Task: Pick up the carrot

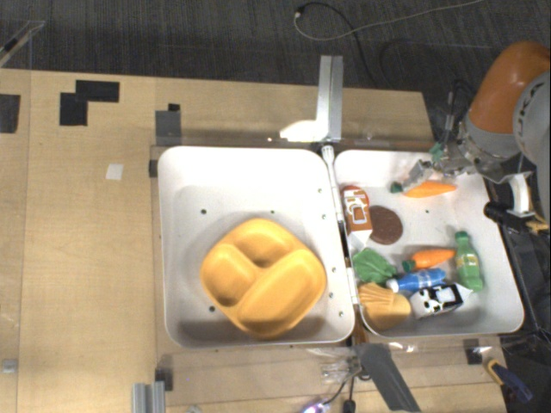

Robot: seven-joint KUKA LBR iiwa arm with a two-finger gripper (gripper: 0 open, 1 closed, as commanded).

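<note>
The carrot (430, 191), a short orange tapered piece with a small green tip at its left end, lies near the far edge of the right bin (508, 312). My gripper (436, 163) hangs just behind and above it, at the bin's far right corner, very close to the carrot. From this angle I cannot see whether it touches the carrot. The grey arm with its orange band (504, 89) comes in from the upper right.
The right bin also holds a red-and-white packet (355, 207), a brown disc (385, 224), a green leafy toy (372, 265), a second orange piece (433, 256), a green bottle (467, 262), a blue bottle (422, 280), a black-and-white item (441, 298) and a tan bread-like toy (383, 305). A yellow divided dish (263, 275) sits in the left bin (185, 188).
</note>
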